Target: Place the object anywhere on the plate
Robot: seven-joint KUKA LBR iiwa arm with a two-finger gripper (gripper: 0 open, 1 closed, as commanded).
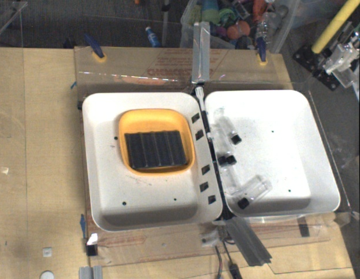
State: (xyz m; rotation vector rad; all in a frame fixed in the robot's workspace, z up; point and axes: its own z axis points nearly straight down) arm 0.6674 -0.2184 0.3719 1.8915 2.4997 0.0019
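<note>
Dark ridged object is seen lying flat on the orange plate in the left bin; claw state cannot be told.

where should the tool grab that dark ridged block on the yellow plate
Judging from its pose, take the dark ridged block across its two long edges, coming straight down from above. It lies flat inside the yellow plate in the left bin, and the plate's raised rim likely blocks a side approach.

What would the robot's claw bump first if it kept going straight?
Probably the right white plastic bin's rim, if the grey gripper points down-left; its aim looks too blurred to tell.
</note>
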